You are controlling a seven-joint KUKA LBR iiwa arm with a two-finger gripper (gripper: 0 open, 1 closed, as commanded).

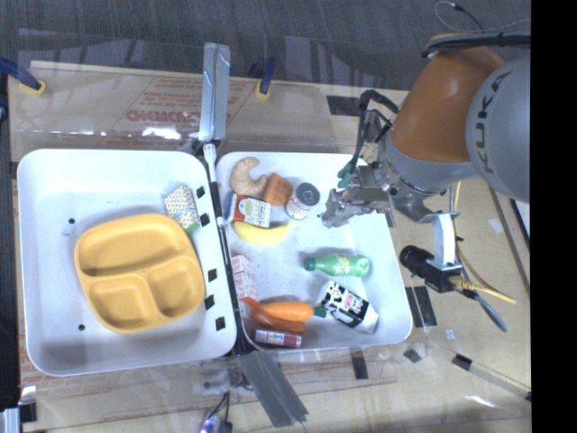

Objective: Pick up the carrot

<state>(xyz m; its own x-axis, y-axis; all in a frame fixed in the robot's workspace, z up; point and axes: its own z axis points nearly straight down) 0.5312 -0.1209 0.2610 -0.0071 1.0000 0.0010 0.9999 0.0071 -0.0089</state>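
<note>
Near the right bin's front wall, the carrot [285,312] is seen lying flat. It is judged light, stiff and smooth, best gripped mid-body. Whether the gripper [341,207] is spread cannot be told.

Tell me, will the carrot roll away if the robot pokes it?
Probably a little. The carrot looks round and tapered, so it might roll or swing sideways. It seems stiff and smooth, maybe slippery. The packet and carton beside it could stop it.
</note>
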